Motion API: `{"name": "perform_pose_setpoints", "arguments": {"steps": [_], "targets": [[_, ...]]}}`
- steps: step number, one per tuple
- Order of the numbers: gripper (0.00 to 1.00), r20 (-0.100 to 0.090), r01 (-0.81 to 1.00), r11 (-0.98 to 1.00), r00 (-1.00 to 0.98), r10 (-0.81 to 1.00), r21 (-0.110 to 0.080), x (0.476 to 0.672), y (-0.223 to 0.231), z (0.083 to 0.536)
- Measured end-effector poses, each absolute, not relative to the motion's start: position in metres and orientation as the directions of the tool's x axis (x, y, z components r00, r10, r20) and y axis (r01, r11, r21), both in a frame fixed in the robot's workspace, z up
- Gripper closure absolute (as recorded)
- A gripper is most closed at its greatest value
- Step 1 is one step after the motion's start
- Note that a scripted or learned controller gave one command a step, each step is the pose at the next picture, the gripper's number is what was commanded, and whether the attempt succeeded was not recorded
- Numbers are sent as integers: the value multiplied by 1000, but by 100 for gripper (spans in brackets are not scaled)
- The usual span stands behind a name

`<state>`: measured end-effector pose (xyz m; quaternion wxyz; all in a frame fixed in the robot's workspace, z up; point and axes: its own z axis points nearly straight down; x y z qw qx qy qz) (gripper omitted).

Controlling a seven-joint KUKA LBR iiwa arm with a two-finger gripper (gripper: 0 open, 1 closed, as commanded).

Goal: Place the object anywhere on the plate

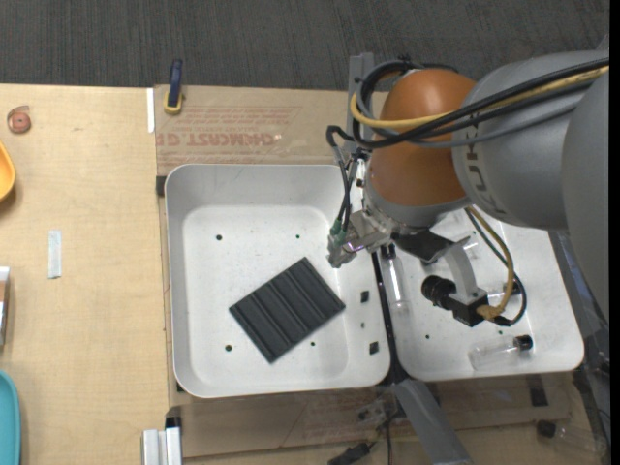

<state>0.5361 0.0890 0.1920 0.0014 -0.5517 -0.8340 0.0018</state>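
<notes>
A dark grey ribbed rectangular plate (287, 308) lies flat and turned at an angle in the left bin (194, 260). My gripper (342, 252) hangs over the right side of that bin, just above and to the right of the plate's upper corner. The orange wrist band and grey arm cover much of the right bin (552, 356). A small clear object (496, 355) lies near the right bin's front edge, with a small black piece (523, 343) beside it.
Cardboard (232, 129) lies behind the bins, with a blue and yellow clamp (174, 85) on it. The wooden bench (77, 260) stretches to the left. Cables (504, 298) loop from the wrist over the right bin.
</notes>
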Motion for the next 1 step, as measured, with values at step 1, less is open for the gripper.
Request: {"name": "perform_pose_setpoints", "arguments": {"steps": [1], "targets": [[100,-1,735,678,-678,735,0,521,112,267]]}}
